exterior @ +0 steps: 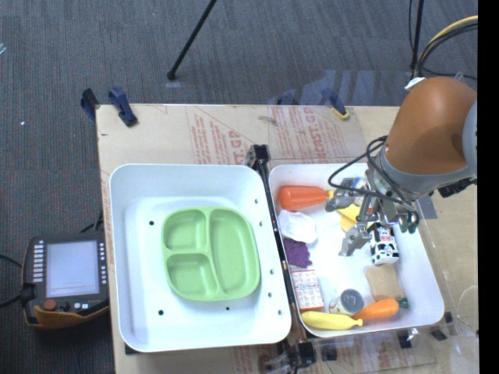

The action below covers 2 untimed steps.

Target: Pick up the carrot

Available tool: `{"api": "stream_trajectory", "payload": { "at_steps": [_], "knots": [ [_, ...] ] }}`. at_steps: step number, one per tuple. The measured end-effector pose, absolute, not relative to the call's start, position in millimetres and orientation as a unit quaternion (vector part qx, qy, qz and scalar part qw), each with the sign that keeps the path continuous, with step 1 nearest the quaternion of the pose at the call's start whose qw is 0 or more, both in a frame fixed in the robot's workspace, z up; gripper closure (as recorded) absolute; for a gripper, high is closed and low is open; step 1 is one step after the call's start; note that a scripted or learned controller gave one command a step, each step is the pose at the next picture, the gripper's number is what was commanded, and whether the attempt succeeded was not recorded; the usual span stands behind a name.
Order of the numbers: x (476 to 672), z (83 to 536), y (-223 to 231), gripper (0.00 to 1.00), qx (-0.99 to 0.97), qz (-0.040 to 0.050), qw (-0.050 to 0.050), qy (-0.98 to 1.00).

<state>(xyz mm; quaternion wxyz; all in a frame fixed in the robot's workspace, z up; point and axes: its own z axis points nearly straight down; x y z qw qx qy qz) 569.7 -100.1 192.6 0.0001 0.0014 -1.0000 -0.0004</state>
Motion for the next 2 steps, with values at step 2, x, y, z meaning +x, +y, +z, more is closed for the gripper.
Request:
{"api": "stream_trajectory", "payload": {
  "at_steps": [2],
  "knots": [
    [551.5, 86.5, -125.0, 0.00, 0.028, -0.0010, 0.001, -1.000]
  ]
}}
